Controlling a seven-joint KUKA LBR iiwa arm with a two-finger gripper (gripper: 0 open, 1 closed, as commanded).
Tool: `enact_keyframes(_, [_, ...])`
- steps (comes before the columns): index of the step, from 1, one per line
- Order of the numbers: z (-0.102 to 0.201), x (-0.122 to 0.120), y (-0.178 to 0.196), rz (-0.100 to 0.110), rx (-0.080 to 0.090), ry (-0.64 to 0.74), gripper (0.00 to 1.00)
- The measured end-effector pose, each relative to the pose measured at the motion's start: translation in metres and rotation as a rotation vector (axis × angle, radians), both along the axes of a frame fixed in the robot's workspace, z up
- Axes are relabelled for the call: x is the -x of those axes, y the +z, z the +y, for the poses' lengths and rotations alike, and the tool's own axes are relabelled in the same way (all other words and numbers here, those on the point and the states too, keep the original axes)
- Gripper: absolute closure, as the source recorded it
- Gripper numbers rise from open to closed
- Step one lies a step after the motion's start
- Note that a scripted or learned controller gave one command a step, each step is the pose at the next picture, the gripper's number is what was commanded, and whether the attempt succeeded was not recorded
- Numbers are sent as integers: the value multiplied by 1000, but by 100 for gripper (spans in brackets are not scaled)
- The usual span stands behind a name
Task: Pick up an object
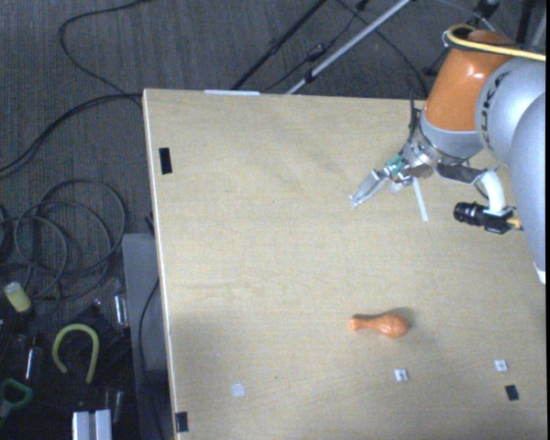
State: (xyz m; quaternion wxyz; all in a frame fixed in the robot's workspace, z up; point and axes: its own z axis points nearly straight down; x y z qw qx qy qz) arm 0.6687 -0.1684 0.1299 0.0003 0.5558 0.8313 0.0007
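**Around the counter: cables, stands and floor clutter**

Tan counter (257,246) with a black tab (166,160) near its upper left edge, small pale and black markers (401,374) along its lower right part. Left of the counter, on dark carpet: looped black cables (55,236), a small yellow cylinder (17,296), a yellow-green curved hook shape (76,342), a green-handled tool (9,401). Beyond the counter's far edge, slanting light-grey stand legs (367,26) and one more cable (82,26).
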Motion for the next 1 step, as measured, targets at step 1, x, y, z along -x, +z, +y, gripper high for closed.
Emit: enact_keyframes(1, [11,1,-46,2,2,-13,0])
